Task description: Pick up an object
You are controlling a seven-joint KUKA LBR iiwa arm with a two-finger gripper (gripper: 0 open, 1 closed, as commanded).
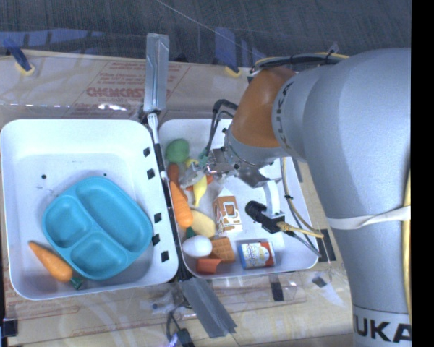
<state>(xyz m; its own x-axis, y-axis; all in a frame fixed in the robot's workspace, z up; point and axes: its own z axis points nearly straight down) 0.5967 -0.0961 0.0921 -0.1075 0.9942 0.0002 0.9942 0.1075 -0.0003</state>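
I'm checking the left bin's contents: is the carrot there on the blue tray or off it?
Off it. The carrot lies on the left bin floor beside the blue tray, against its lower-left edge.

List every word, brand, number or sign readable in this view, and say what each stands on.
"UKA": white letters on the arm's grey base, cut off at the left by the arm's edge.
"CHEMCAST": reddish print on the clear sheet behind the bins; faint, so the reading is uncertain.
Small carton: printed face, too small to read.
Can: label too blurred to read.
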